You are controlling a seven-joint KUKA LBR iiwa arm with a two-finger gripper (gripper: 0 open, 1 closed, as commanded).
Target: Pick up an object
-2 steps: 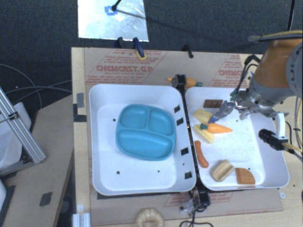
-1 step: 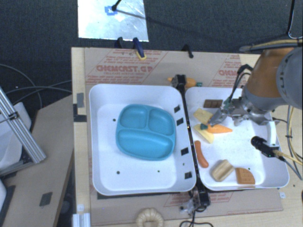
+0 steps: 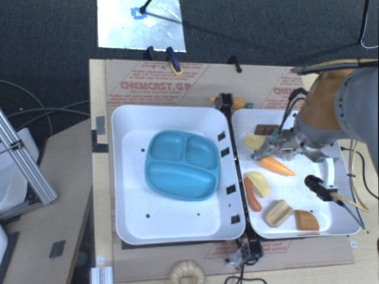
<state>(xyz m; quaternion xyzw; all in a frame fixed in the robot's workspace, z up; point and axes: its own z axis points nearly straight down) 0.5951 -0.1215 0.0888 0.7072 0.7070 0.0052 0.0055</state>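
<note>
- Ring (image 3: 188, 272) of pale braided stuff lies at the bench's front edge, before the gap between the bins.
- Nearest in the right bin (image 3: 290, 188) lie a tan bread roll (image 3: 277, 212) and, just to its right, a brown toast slice (image 3: 307, 220).
- Behind the roll, a red sausage (image 3: 253, 195) lies along the bin's left wall, with a pale yellow piece (image 3: 259, 183) touching it.
- The left bin (image 3: 133, 212) holds one blue plate (image 3: 182, 164) with three compartments.
- An orange carrot (image 3: 277, 166) lies across the middle of the right bin, pointed end to the right.
- The claw (image 3: 267, 149) hangs low just behind the carrot. I cannot tell whether it is released or clenched, nor whether it touches the carrot.
- Beside the claw, to the left, sits a yellow cheese wedge (image 3: 253, 141), and behind that a dark brown bar (image 3: 266, 130).
- The grey arm (image 3: 349, 108) with its orange band comes in over the far right corner.
- Brown cardboard (image 3: 155, 86) under the bins reads "CHEMCAST GP" in red. The same print repeats at the right, partly hidden.
- A blue and yellow clamp (image 3: 173, 61) grips the cardboard's far edge.
- Farthest off, a shiny sheet (image 3: 118, 22) lies on the dark floor.
</note>
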